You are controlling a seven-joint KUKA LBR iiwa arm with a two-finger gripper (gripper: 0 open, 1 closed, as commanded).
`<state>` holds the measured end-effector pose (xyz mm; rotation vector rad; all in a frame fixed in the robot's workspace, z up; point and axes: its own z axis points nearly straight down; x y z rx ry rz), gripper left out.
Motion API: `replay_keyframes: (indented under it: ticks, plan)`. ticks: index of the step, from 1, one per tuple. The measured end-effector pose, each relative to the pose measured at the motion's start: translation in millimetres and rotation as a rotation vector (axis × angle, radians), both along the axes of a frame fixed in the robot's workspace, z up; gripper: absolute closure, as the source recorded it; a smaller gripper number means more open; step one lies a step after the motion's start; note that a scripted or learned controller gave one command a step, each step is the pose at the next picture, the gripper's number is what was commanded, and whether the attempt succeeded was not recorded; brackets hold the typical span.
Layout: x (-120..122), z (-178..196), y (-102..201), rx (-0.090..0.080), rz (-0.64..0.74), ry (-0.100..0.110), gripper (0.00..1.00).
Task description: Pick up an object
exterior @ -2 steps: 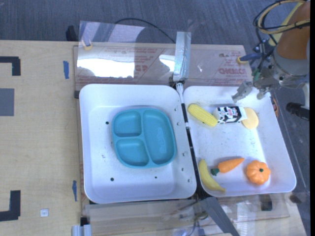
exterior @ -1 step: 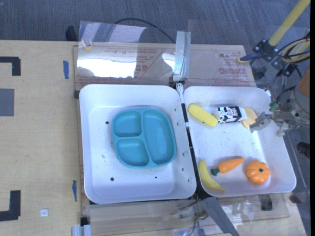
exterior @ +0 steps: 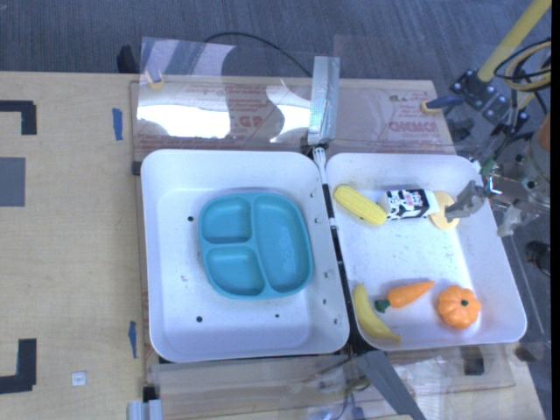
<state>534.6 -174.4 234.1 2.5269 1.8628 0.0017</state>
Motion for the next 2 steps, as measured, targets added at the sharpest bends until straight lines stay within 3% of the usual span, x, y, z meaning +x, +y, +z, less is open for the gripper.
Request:
replay_keyframes:
  ticks: [1, 2]
  plan:
    - [99, -59, 12, 0.001, 0.156, 0.007, 0.0]
    - [61, -106, -34, 0.007, 0.106, 0.011, 0.0]
